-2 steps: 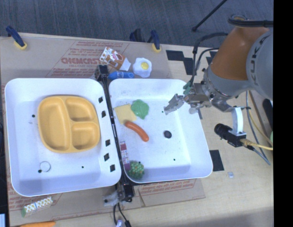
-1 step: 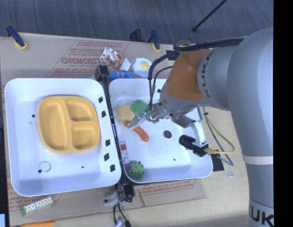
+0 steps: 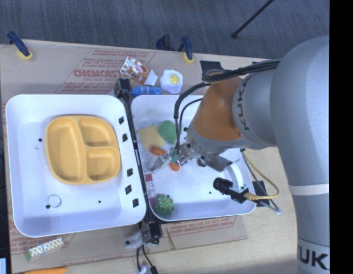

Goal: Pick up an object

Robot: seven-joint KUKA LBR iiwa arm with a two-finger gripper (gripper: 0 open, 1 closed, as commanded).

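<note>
One carrot (image 3: 158,150) | long axis left-right | beside hand (image 3: 169,160)

Two white bins (image 3: 16,153) being carried side by side by the surface, one yellow divided tray (image 3: 83,148) being held in the left bin, two orange carrot-like pieces (image 3: 158,150) and two green items (image 3: 167,131) being held in the right bin, two blue clamps (image 3: 19,44) being seen at the far edge
</note>
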